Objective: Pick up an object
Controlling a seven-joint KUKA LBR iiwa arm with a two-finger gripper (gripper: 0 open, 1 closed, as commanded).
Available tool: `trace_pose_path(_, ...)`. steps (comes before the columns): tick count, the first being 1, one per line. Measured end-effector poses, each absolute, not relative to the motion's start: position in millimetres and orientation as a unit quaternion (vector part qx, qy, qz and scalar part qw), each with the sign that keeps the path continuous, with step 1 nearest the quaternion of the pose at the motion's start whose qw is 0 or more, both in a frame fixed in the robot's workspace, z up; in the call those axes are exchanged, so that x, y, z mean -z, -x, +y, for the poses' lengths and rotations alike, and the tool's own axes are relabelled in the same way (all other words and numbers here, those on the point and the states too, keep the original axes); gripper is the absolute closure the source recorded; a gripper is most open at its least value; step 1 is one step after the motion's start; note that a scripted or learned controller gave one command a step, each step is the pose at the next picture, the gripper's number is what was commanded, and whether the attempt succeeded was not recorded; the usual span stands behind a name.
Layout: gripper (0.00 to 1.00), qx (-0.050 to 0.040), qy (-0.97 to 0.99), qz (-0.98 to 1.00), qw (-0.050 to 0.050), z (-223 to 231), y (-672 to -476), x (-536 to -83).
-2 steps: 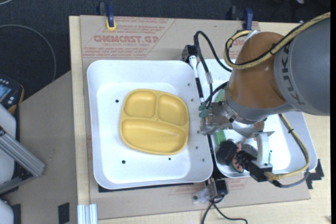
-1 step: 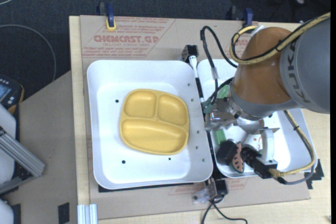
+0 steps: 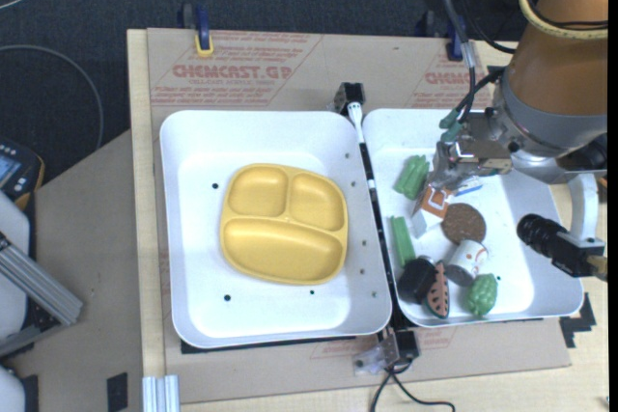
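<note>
The pick looks only begun — the gripper (image 3: 454, 177) hangs low in the right bin (image 3: 550, 294), and whether it grips I cannot tell — with the toy pile, brown disc (image 3: 464, 223) and watermelon slice (image 3: 439, 291), lying toward six o'clock of it, unlifted.

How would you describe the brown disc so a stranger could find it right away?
Look in the right bin, the one crowded with small toys. Just below the gripper, near the bin's middle, lies the brown disc. It is the one flat, round, dark brown piece; its neighbours are green, white, black or red.
</note>
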State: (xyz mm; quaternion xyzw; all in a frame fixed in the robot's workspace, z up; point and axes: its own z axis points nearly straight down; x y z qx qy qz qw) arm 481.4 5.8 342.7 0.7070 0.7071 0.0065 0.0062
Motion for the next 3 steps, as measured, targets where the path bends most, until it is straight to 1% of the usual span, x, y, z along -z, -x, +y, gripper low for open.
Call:
trace_pose_path(1,1.0,-0.0026,-0.705,0.709,0.002,56.4,-479.8,-372.3)
trace_pose_path(2,1.0,-0.0015,-0.706,0.708,0.002,54.0,-480.1,-380.9)
trace_pose_path(3,1.0,0.004,-0.709,0.705,-0.003,19.3,-478.2,-304.1)
